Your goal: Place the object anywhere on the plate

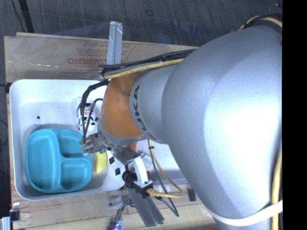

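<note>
You see the arm [192, 109] covering most of the bench. The blue plate [57, 162] lies at 8 o'clock in the left bin [29, 95]. A yellow object [100, 162], possibly the target, rests just beside the plate's 3 o'clock edge. Gripper [91, 146] opening: cannot tell.

Big grey arm [216, 119] filling the right of the frame, finely pebbled matt shell, with a smoother orange band [117, 111] at centre. At lower left, the blue plate [55, 159] looks like smooth, softly glossy plastic. The white bin [43, 95] around it reads as smooth plastic. Across the top, the bench [53, 54] shows pale, matt wood with red print.
</note>
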`<state>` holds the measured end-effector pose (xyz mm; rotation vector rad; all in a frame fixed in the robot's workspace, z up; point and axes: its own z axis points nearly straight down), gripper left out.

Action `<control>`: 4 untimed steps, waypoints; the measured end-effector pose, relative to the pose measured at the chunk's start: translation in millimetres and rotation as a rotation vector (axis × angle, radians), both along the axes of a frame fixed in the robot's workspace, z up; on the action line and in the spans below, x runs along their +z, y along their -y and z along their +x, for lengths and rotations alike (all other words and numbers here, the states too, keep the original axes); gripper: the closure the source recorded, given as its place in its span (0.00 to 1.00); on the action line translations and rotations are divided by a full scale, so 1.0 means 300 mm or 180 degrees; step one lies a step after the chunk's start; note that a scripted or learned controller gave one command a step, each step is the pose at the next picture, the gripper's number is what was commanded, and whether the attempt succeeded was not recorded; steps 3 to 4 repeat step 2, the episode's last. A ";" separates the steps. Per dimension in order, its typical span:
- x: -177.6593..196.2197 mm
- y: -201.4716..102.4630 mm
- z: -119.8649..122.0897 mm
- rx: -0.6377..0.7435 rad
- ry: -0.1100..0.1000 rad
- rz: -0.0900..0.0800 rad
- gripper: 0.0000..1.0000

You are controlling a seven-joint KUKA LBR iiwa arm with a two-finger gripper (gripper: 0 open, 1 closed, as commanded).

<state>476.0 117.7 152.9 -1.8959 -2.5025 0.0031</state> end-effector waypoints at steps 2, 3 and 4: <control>0.039 -0.303 -0.002 -0.0020 -0.0003 0.0001 1.00; 0.039 -0.303 -0.002 -0.0020 -0.0003 0.0001 1.00; 0.039 -0.303 -0.002 -0.0020 -0.0003 0.0001 1.00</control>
